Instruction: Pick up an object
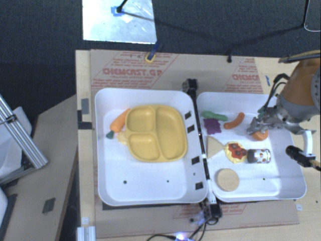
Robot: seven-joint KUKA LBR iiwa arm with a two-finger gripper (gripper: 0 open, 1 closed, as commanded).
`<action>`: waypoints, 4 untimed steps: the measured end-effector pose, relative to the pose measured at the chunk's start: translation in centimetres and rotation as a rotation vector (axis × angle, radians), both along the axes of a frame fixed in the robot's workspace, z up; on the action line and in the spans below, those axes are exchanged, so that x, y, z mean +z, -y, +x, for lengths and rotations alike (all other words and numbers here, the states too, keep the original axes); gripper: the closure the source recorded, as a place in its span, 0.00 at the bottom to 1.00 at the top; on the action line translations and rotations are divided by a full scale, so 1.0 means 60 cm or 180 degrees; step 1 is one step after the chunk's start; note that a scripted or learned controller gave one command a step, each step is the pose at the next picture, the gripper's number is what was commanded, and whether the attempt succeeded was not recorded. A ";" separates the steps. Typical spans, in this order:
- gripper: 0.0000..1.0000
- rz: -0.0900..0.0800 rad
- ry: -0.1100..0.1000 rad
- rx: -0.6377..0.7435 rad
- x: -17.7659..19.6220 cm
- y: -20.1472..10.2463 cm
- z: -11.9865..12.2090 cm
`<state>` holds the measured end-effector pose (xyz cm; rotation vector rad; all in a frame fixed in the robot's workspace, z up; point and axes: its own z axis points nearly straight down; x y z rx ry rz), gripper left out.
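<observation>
Right bin [288,187] — tool [258,129] touches an orange piece [260,135]; grip state unclear.

Even, fairly bright overhead light falls on the bench, and the two white bins [150,185] come out nearly blown white with few details on their floors. Shadows are soft and short, hugging the yellow divided plate [153,133] and the small items. A shiny sheet [119,14] at the top glares in pale patches. The dark floor around stays dim and grainy. The picture is slightly soft overall, with blur on the arm [301,94] at the right.
</observation>
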<state>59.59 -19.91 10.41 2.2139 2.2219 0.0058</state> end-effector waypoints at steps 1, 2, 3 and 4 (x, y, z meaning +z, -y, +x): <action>1.00 -0.0006 0.0008 0.0001 0.104 0.006 0.015; 1.00 -0.0005 0.0006 0.0003 0.196 0.007 0.018; 1.00 0.0009 -0.0017 0.0016 0.183 -0.088 -0.008; 1.00 0.0012 -0.0021 0.0019 0.180 -0.188 -0.036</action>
